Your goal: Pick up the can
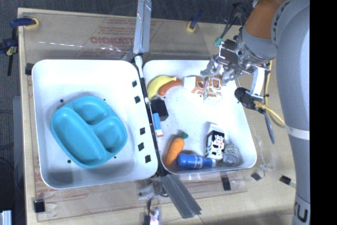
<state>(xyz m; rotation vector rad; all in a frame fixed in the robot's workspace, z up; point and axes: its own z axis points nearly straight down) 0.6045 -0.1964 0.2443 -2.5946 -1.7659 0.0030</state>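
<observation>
A small silvery can (230,155) stands in the near right corner of the right bin (243,118), beside a cow-patterned carton (215,145). A blue cylinder (195,161) lies on its side along the near wall, left of the can. My gripper (215,74) hangs over the far part of the right bin, well away from the can. It is right above an orange-and-white patterned item (204,87). I see nothing of the can between the gripper's parts.
The right bin also holds a banana (159,83), a reddish sausage (171,87), a black block (159,109) and a carrot (174,149). In the left bin (47,76) lies a teal divided plate (88,129). A cable (266,110) hangs off the wrist at the bin's right wall.
</observation>
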